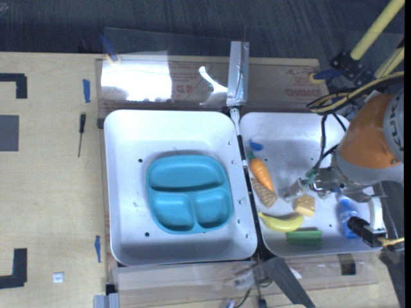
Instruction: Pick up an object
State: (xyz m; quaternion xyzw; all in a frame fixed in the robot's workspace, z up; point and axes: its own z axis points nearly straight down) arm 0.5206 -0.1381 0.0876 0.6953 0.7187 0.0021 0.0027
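Pincer (300,188) is low in the right bin (282,140), just beside the bread piece (305,205); its opening cannot be told. Advise centring over one item, clear of the banana (281,221).

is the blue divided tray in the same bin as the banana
No, the blue divided tray lies in the left bin, while the banana lies in the right bin.
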